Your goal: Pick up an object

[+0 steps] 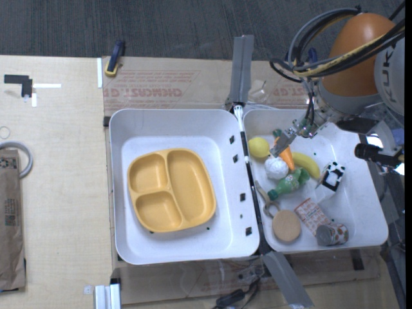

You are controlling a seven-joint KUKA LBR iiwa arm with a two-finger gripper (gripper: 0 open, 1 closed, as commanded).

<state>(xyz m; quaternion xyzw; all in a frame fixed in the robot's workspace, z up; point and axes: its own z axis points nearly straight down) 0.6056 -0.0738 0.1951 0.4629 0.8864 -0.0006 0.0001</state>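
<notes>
**Gripper low over the crowded right bin**

Camera view: the gripper point(288, 140) is down in the right bin point(367, 227), and I cannot tell if its fingers are apart or together. Just below them lie a carrot point(287, 159) and a white ball point(277, 168); a lemon point(259, 147) is to their left, a banana point(304, 165) to their lower right. The left bin point(122, 192) has a yellow tray point(172, 189). On the cardboard point(161, 82) behind, I read "CHEMCAST" upside down.
</notes>
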